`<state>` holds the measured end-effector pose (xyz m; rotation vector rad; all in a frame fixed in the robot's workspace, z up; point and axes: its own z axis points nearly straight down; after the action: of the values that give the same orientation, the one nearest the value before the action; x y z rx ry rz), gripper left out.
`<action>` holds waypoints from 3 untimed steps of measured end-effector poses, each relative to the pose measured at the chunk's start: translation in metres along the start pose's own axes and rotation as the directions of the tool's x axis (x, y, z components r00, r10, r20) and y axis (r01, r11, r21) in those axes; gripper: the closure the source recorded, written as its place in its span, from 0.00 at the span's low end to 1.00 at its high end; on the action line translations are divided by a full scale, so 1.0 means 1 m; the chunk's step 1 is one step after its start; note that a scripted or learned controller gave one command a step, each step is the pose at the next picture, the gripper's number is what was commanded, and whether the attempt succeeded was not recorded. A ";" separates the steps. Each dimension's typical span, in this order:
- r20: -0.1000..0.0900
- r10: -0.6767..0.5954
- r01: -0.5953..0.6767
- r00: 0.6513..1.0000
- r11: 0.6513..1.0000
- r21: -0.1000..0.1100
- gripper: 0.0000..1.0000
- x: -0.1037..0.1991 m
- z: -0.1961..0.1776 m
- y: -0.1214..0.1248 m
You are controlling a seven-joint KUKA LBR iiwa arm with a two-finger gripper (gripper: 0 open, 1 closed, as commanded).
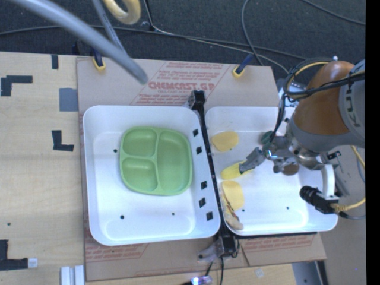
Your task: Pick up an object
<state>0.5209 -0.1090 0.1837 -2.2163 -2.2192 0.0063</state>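
Several yellow pieces lie in the right bin point(297, 215): a rounded one point(225, 140) at the upper left, a long one point(231, 171) in the middle left, and another point(233, 195) just below it. A brownish scrap point(233, 219) sits at the bin's lower left corner. My gripper point(253, 159) reaches in low from the right, its tip right beside the long yellow piece. The arm's grey and orange wrist point(323, 108) hides the bin's right part.
The left bin point(95, 218) holds a green divided plate point(157, 161). A black divider point(205, 177) runs between the bins. Cables cross the dark floor behind, and a grey pole point(65, 19) slants over the upper left.
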 end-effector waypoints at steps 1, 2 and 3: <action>0.001 0.002 -0.002 1.000 1.000 -0.001 0.00 -0.010 0.051 -0.001; 0.002 0.003 -0.003 1.000 1.000 -0.008 0.00 -0.010 0.100 0.000; 0.002 0.000 0.000 1.000 1.000 -0.012 1.00 -0.009 0.087 0.002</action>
<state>0.5220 -0.1178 0.0968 -2.2230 -2.2261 -0.0054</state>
